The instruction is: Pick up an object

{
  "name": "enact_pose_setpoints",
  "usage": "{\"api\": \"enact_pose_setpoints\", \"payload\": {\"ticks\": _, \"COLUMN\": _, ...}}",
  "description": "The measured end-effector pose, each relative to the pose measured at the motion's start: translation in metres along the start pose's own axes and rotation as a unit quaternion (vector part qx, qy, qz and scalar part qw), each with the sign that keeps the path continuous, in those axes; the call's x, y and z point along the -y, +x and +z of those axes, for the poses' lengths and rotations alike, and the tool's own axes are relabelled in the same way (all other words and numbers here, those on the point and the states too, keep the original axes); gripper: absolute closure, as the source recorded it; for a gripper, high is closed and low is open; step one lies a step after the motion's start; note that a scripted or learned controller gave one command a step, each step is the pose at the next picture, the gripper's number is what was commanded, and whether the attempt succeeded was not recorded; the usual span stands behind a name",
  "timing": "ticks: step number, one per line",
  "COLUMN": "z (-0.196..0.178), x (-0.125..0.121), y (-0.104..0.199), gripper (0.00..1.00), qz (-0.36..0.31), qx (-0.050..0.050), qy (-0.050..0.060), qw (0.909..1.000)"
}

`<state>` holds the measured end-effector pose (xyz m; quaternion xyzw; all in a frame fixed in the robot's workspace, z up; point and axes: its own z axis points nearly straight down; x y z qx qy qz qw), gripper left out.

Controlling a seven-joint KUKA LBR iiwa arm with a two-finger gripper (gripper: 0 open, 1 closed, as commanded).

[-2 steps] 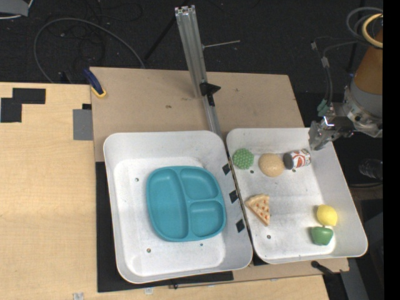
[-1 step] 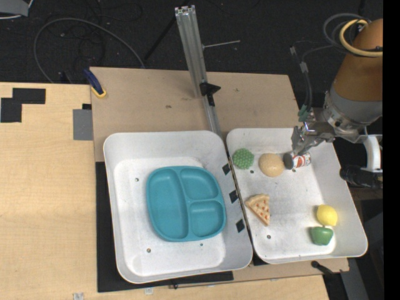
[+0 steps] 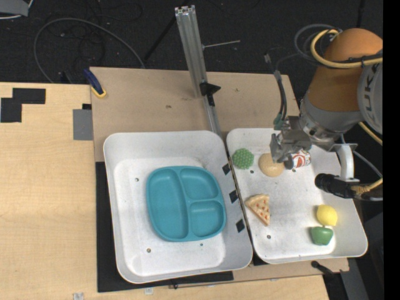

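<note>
The objects to choose from lie in the right bin, and the nearest to the gripper are a beige ball and a small red-and-white thing near the bin's far edge. The gripper hangs low over these two, its dark body covering the gap between them, so I cannot tell how the fingers stand or whether anything sits between them. Judging by this placement, the arm is lined up for a grasp at that far edge, most likely on the red-and-white thing or the ball, both touching or just beside the gripper's outline.

Moving outward, a green bumpy ball rests at the bin's far left corner, just beside the beige ball. A pizza slice lies along the left wall, near the middle. A lemon and a green pepper sit close together by the near right corner, well apart from the gripper. These scattered positions leave room for a straight descent on most items.

The left bin carries a teal divided tray near its centre, probably a target for placing. Both bins sit side by side on the tabletop, walls touching.
</note>
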<state>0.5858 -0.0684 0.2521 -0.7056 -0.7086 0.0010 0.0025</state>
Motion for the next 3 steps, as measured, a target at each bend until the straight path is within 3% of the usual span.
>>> {"api": "enact_pose_setpoints", "payload": {"ticks": 3, "z": 0.018, "x": 0.049, "y": 0.146, "gripper": 1.00, "qz": 0.000, "qx": 0.000, "qy": 0.000, "qw": 1.0000}}
